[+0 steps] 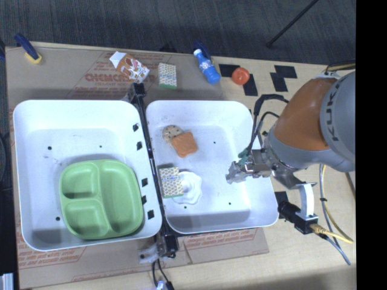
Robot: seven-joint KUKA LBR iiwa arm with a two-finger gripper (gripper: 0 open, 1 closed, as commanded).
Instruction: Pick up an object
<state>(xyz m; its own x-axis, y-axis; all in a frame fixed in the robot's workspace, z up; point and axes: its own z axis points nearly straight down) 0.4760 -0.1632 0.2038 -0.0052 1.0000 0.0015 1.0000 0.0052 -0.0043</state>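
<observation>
Presently orange block in right bin, well left of gripper and apart from it, cookie touching block's far-left side, packet on white object left of gripper, green tray in left bin, finger state cannot tell.

You see a wooden bench lined with printed cardboard, dark ribbed carpet beyond it, and a black pole crossing top right.

Arm cut off at the right edge, white item partly hidden under patterned packet
</observation>
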